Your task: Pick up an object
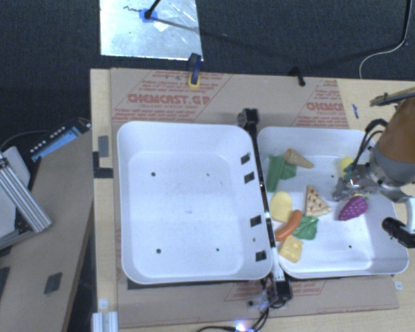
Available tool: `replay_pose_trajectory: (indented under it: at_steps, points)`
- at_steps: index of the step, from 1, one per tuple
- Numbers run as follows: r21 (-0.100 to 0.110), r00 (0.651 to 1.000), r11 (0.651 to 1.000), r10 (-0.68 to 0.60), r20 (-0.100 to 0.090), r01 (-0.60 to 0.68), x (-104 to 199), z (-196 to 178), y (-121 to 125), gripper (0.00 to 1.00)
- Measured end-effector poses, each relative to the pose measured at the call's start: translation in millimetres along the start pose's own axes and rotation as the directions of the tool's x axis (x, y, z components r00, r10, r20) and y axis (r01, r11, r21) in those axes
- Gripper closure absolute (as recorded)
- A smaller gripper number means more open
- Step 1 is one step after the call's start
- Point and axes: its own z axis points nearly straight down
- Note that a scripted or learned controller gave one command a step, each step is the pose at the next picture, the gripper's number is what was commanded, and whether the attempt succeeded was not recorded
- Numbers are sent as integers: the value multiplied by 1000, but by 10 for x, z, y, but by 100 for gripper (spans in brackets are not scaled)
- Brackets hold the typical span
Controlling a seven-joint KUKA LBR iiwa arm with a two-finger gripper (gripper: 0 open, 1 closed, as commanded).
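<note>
1. The purple grape bunch (pixel 353 207) lies with its long axis running from 8 o'clock up to 2 o'clock
2. It is a knobbly, dark violet toy, tapered at its lower-left end
3. It sits at the 3 o'clock side of the right bin (pixel 373 258), beside a pizza slice (pixel 315 203)
4. The gripper (pixel 347 187) hangs just at the bunch's 11 o'clock; whether it is parted or closed cannot be told

My bench (pixel 100 254) is pale wood under a printed cardboard sheet (pixel 214 95) held at its far edge by a yellow clamp (pixel 194 71), dark carpet (pixel 41 47) lies beyond with a shiny foil square (pixel 151 19) and a thin white cable (pixel 394 40), and aluminium rails (pixel 10 192) stand left.
</note>
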Motion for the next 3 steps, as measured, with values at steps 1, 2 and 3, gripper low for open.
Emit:
replay_pose_trajectory:
  at_steps: [1,2,3]
  points:
    - [4,1000,1000,-1,-4,1,451,7,-851,100]
    - [-18,1000,1000,-20,-4,20,1696,-1064,-247,100]
    - [-1,1000,1000,-4,-1,4,1847,-1077,-832,100]
